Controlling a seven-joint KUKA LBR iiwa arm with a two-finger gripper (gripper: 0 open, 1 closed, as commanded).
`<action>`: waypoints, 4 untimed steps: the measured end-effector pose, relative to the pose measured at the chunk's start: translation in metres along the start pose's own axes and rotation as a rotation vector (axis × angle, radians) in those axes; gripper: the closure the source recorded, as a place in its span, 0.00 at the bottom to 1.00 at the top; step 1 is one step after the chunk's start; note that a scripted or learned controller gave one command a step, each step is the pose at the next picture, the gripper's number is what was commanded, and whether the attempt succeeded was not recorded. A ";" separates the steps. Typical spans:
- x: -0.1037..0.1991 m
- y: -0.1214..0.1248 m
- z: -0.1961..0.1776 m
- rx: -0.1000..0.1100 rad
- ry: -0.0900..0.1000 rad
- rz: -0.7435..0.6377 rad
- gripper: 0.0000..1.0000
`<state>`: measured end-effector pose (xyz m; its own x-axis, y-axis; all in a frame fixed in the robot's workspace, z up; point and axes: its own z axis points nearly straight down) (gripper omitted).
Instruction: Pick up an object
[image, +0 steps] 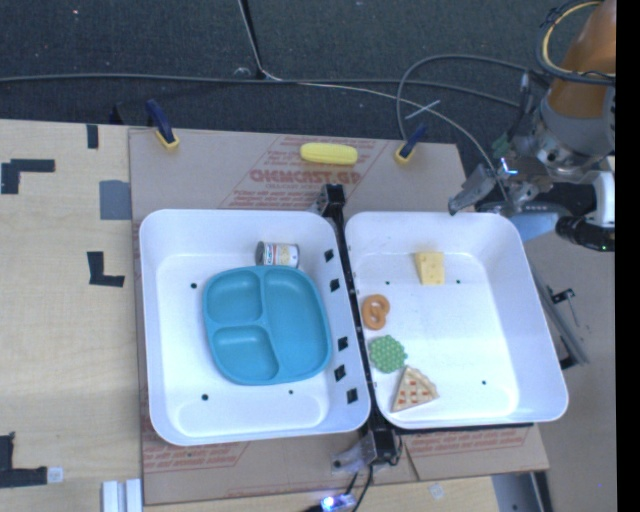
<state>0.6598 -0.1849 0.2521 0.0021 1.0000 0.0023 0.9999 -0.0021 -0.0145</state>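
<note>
The right bin (500, 330) holds a yellow cheese wedge (430, 267), an orange pretzel (375, 311), a green round piece (387, 352) and a pizza slice (412, 389). In the left bin (170, 300) lie a blue divided plate (267, 325) and a small can (277, 254) on its side at the plate's far edge. My gripper (488, 203) hangs over the right bin's far right corner, above and to the right of the cheese wedge. It is open, with nothing between its fingers.
A yellow oblong object (328, 153) lies on the cardboard behind the bins. Two clamps (163, 125) (410, 145) grip the cardboard's back edge. Cables loop from the arm across the dark background. A black divider (342, 300) runs between the bins.
</note>
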 end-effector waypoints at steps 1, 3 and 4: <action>0.001 0.002 -0.009 -0.013 -0.003 -0.004 0.00; 0.002 0.001 0.078 -0.010 -0.003 -0.004 0.00; -0.003 -0.006 0.126 -0.010 -0.003 -0.004 0.00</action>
<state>0.6521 -0.1876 0.1264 -0.0017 1.0000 -0.0011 1.0000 0.0016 -0.0041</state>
